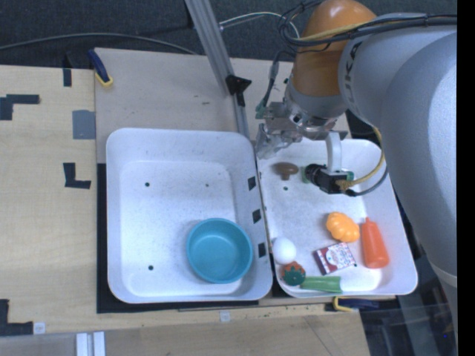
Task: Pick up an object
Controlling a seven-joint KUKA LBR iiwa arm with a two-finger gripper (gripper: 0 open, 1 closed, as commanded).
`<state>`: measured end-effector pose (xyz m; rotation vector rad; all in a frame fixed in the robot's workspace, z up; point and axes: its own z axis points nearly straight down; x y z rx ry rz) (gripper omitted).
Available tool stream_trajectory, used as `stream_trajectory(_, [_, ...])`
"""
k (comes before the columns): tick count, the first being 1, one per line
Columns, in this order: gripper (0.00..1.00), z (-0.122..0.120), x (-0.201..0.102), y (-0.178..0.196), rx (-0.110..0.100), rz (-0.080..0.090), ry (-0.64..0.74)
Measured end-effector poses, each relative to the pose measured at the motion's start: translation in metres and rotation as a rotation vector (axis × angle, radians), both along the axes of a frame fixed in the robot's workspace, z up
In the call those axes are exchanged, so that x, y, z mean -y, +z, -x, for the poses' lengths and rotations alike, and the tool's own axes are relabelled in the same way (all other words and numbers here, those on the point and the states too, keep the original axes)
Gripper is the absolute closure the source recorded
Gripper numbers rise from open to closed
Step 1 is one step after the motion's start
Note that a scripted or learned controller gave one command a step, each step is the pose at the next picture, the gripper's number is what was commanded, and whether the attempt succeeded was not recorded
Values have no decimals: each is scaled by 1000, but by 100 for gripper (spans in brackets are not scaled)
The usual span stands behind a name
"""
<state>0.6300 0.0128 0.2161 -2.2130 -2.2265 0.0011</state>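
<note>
The objects to pick all lie in the right bin (386,162). A small brown piece (285,170) sits near its far left corner, alone on the white floor. Toward the near end a cluster gathers: an orange lump (342,226) with an orange bottle (374,244) just to its right, a small red-and-white packet (335,258) just in front of them, a white egg (283,249) against the left wall, and beside it a red-and-green piece (294,274) with a green stalk (321,283) stretching along the near wall.

The hand (276,139) hangs over the far left corner of that bin, just above the dividing walls and close to the brown piece — whether it is spread or pressed together I cannot tell from here, and nothing is seen between its tips. A black fitting (325,177) with a yellow cable hangs below the wrist, over the bin floor.

The left bin (133,154) holds a blue bowl (218,250), upright, near its front right corner.

The grey arm (401,87), orange band at the top, comes in from the right. A metal post (211,43) slants up from between the bins, and a blue-and-yellow clamp (100,67) grips the bench (37,199) at the far left.
</note>
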Motion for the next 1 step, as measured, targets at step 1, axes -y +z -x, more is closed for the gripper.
stream_trajectory(1, [100,-1,-61,12,2,-1,2])
